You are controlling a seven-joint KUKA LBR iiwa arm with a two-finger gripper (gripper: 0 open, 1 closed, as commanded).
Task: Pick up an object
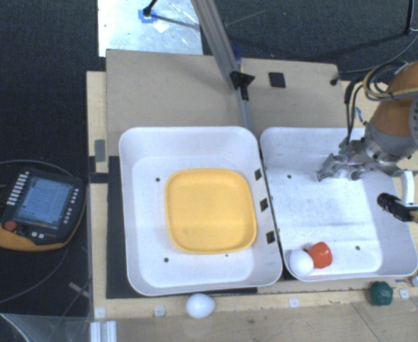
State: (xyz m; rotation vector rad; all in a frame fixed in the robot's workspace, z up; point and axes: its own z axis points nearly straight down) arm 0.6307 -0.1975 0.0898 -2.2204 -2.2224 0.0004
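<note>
**End effector over the right bin, objects at its near edge**

The end effector (335,167) hangs over the upper part of the right bin (351,219), reaching in from 3 o'clock on the grey arm (401,130). Nothing shows between its fingers; whether they stand wide or narrow cannot be told from this angle.

From the end effector, toward 6 o'clock, a red object (320,254) lies on the bin's floor near the front edge. It is short and blocky, and its long axis is too slight to read. A white ball (300,262) touches it on the 9 o'clock side, in the bin's front left corner. Both are well apart from the end effector.

The left bin (141,191), at 9 o'clock from the right one and pressed against it, holds a yellow plate (211,210) lying flat in the middle.

Outside the bins, on the table (294,102), a white egg (200,306) lies just past the left bin's front edge, and a green ball (381,293) lies at 5 o'clock of the right bin. A pendant (36,206) rests on the dark floor at far 9 o'clock.
</note>
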